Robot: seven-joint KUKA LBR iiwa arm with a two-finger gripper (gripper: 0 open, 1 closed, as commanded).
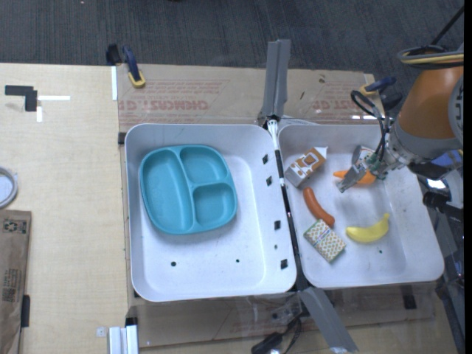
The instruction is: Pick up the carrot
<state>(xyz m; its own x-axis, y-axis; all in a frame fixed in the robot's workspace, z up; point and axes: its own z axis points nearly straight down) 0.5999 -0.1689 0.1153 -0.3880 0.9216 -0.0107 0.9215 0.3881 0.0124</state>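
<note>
The carrot (341,173) is a small orange piece in the upper middle of the right bin (413,260). Only its left tip and a bit of orange further right show. My gripper (357,177) is down right over the carrot and covers its middle. The grey arm with its orange band (431,109) reaches in from the right edge. Whether the carrot is gripped or just lies under the gripper is hidden.
In the right bin a small carton (306,166) lies left of the carrot, a reddish sausage (318,206) below it, a green patterned box (325,240) and a banana (368,229) toward the front. The left bin (214,271) holds a blue divided plate (188,189).
</note>
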